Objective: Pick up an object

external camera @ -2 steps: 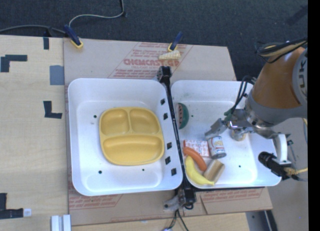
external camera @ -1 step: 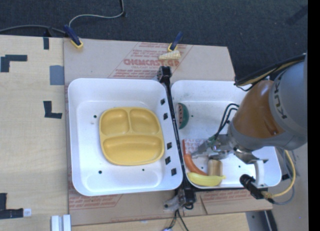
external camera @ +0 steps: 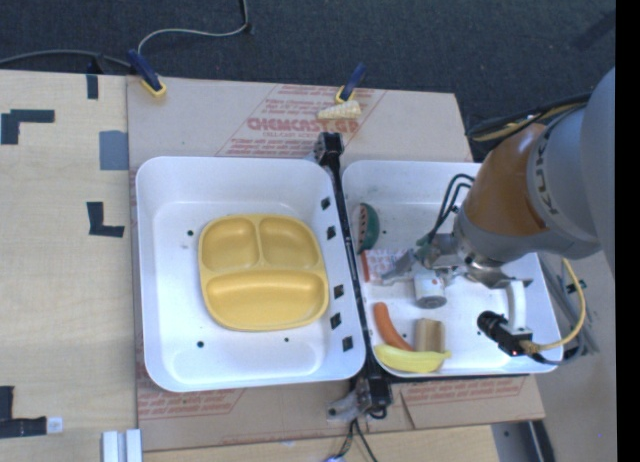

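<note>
The gripper (external camera: pixel 425 275) hangs over the right bin (external camera: pixel 500 370); its grip state cannot be told. Nearer lie a curved yellow banana (external camera: pixel 410 359), a smooth orange carrot (external camera: pixel 388 324) and a tan cylinder (external camera: pixel 429 334). The left bin (external camera: pixel 160 250) holds a glossy yellow 3-compartment plate (external camera: pixel 264 272).

bins (external camera: pixel 160 280): glossy white plastic
tray (external camera: pixel 264 272): smooth yellow plastic, slight sheen
bench sheet (external camera: pixel 200 125): matt brown cardboard
arm (external camera: pixel 555 185): smooth grey shell, orange band
</note>
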You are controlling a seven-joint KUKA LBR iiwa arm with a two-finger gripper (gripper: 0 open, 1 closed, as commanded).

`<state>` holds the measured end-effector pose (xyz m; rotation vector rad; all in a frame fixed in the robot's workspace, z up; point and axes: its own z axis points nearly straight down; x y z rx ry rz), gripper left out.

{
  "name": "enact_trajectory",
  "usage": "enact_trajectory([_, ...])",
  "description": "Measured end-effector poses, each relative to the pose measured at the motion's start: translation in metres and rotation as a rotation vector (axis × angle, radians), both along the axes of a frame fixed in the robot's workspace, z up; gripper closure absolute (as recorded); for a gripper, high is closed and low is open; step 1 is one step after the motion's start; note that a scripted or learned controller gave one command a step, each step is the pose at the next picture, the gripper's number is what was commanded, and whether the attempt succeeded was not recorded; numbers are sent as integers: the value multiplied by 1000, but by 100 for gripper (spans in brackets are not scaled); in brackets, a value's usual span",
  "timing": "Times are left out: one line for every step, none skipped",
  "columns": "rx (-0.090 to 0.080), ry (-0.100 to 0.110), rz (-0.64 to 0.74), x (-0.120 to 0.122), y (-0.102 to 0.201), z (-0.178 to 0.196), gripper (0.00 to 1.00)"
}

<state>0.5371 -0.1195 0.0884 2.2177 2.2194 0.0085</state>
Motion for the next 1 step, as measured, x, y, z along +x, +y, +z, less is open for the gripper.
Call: enact_trajectory([-3,-1,0,0,-1,9,100])
